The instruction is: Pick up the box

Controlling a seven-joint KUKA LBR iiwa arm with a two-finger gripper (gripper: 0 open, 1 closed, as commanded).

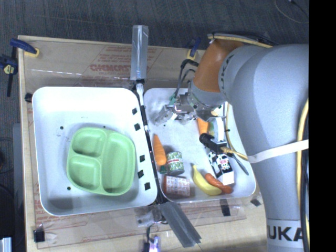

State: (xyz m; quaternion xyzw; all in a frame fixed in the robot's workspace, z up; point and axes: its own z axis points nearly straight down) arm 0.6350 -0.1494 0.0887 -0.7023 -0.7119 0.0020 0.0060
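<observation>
A small black and white box [223,167] lies near the right wall of the right bin [157,105], beside a banana [201,181]. My gripper [177,109] is low over the far part of that bin, up and to the left of the box and apart from it. The grey arm and its orange band [210,67] reach in from the right and cover the bin's far right corner. I see nothing held in the gripper.
The right bin also holds a carrot [159,148], two cans [175,163] [177,185], a second orange piece [203,126] and a red piece [218,182]. A green divided plate [101,160] lies in the left bin [47,119].
</observation>
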